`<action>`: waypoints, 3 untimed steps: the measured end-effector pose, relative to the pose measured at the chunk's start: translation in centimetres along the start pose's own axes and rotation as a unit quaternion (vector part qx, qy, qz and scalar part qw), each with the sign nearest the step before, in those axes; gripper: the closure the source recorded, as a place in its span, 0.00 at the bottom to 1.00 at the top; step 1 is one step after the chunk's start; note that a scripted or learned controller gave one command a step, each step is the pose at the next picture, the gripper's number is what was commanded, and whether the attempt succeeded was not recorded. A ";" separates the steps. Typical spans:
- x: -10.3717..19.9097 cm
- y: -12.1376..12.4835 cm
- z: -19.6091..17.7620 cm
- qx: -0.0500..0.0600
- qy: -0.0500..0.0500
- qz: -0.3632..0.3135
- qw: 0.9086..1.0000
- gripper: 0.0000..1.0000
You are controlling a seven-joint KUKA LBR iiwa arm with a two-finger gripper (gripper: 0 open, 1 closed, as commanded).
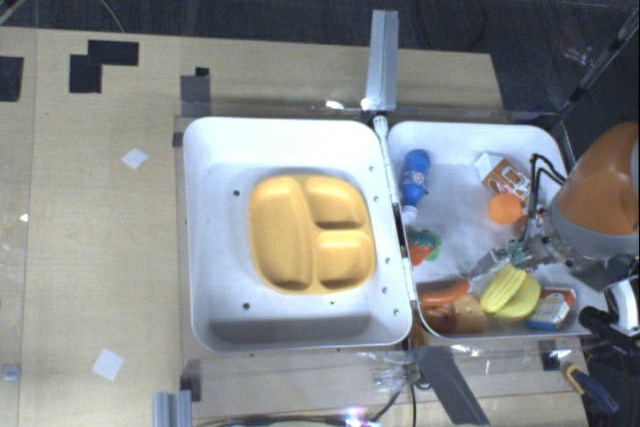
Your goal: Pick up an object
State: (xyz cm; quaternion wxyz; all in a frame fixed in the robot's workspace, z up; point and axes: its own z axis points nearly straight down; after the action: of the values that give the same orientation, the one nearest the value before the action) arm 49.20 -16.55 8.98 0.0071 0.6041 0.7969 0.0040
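Two white bins: left bin point(200, 215), right bin point(455, 140). One yellow divided tray point(308, 233), frame centre. One blue bottle point(414, 177). One orange ball point(505, 209). One sausage point(443, 292), lower right. One yellow banana toy point(510, 292). One small carton point(505, 177).

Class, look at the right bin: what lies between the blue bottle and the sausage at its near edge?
In the camera view, a small red and green toy lies between the blue bottle and the sausage, against the bin's left wall.
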 end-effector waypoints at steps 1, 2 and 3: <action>5.0 9.2 0.1 0.000 0.001 0.158 0.987 0.00; 6.7 5.7 0.0 0.001 0.000 0.167 0.986 0.00; -0.5 5.6 0.2 0.001 -0.001 0.127 0.992 0.00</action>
State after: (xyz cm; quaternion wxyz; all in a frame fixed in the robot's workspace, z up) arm 54.68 -15.48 8.91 0.0067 0.7004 0.7137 0.0029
